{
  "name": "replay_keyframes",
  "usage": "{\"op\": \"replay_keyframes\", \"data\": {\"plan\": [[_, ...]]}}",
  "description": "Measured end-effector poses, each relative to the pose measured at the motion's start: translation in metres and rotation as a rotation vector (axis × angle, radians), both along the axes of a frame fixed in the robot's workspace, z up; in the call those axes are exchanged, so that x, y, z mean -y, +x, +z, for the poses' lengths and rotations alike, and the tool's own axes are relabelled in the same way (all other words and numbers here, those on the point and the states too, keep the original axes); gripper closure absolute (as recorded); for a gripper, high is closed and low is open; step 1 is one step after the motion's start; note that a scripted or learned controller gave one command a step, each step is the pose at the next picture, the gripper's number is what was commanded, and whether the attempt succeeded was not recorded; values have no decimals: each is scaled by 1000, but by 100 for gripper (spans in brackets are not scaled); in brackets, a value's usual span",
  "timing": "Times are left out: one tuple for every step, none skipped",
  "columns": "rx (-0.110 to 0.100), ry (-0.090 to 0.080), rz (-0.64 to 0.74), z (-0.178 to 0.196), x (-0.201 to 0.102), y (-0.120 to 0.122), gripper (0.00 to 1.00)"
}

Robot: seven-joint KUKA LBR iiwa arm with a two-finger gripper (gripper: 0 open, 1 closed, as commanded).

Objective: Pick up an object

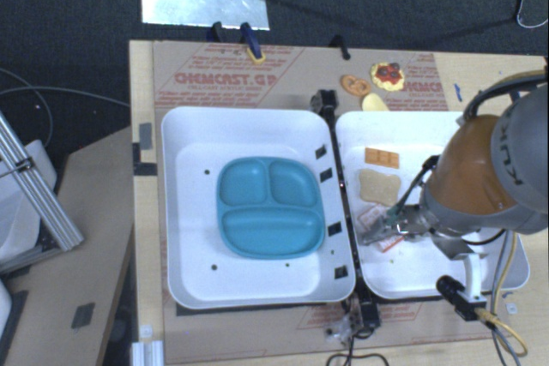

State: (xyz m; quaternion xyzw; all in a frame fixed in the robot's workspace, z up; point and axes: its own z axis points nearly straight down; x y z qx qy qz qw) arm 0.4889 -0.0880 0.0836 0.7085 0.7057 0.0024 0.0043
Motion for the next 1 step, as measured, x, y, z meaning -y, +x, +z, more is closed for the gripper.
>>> {"op": "replay_keyframes", "data": {"plan": [[5, -3, 4, 15, -1, 2, 100]]}}
